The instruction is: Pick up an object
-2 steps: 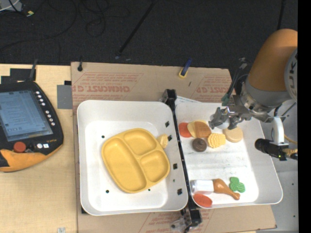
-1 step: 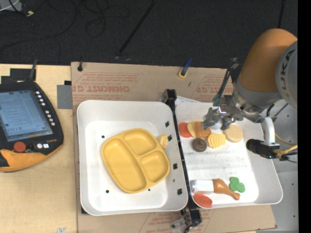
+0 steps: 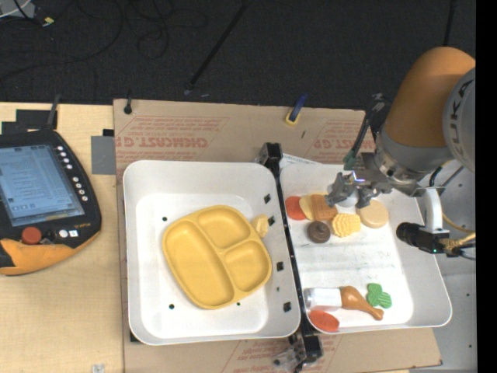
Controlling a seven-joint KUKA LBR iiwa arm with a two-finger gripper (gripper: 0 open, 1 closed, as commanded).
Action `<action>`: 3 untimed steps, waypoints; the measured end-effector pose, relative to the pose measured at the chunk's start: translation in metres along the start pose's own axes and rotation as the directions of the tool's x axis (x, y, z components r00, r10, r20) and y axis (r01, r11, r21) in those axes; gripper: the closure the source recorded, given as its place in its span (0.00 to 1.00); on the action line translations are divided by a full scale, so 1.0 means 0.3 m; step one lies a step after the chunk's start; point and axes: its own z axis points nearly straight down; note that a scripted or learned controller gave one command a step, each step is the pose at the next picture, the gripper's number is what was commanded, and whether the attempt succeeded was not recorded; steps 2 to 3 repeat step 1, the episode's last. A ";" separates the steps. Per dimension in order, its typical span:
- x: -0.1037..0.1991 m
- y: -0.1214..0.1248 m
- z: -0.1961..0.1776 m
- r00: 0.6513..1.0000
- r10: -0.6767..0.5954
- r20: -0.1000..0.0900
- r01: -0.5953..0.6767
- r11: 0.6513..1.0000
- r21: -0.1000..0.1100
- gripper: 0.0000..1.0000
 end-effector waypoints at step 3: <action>0.028 -0.044 0.003 1.000 0.000 0.000 0.000 1.000 0.001 1.00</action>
